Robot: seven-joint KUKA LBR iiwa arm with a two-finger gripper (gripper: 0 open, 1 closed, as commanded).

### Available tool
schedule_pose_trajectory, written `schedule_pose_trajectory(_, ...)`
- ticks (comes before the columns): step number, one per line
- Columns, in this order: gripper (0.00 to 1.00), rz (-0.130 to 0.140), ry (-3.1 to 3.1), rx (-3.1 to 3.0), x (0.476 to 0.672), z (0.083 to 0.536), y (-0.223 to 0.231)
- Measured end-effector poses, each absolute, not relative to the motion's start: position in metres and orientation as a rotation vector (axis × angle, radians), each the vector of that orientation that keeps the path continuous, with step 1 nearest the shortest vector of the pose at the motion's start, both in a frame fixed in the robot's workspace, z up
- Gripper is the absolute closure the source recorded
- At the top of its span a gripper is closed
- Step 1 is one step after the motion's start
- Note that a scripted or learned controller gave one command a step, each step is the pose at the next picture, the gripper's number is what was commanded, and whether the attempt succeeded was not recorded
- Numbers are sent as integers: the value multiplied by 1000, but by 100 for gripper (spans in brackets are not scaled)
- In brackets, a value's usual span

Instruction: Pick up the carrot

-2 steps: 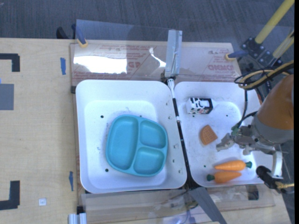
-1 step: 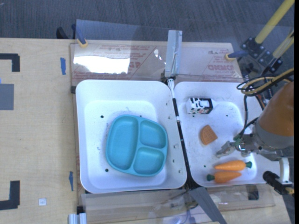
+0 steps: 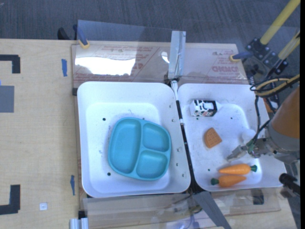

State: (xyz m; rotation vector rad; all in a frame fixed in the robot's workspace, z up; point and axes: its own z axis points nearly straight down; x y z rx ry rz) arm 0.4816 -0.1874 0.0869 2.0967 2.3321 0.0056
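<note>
A: Camera view, looking down at a slant. Wooden bench (image 3: 33, 142) with two shallow white bins side by side. What sits in the left bin (image 3: 90, 99)?

B: One blue divided plate (image 3: 139, 148), three compartments, lying flat near the middle of the bin floor. Some dark specks on the white around it.

A: Right bin (image 3: 190, 171)?

B: Four things. A small black-and-white carton (image 3: 204, 108) near the far wall. An orange cracker-like piece (image 3: 212, 138) about mid-bin. Two carrots at the near right corner, lying side by side and touching or nearly so. The upper carrot (image 3: 237, 169) points its green end to the right; the lower carrot (image 3: 229, 180) points its green end to the left.

A: The arm?

B: Comes in from the right, grey, with the orange band (image 3: 289, 118) showing at the edge. The pincer (image 3: 239, 151) is low over the right bin, just above and beside the upper carrot, tips pointing left.

A: Is it clamped on anything?

B: Nothing lies between the tips. Both carrots rest on the bin floor, apart from the metal. Whether the tips stand apart or together, I cannot tell; they are thin and blurred against the white.

A: Behind the bins?

B: A clear panel (image 3: 124, 56) stands along the far edge, with a metal bracket (image 3: 177, 54) at the seam between the bins.
</note>
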Motion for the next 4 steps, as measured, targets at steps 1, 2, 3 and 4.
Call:
schedule_pose_trajectory(1,0,3,2458,1946,482,87,-190)
schedule_pose_trajectory(2,0,33,2137,2316,488,89,-204)
schedule_pose_trajectory(3,0,10,2102,2329,483,87,-194)
schedule_pose_trajectory(4,0,2,2292,2141,481,87,-193)
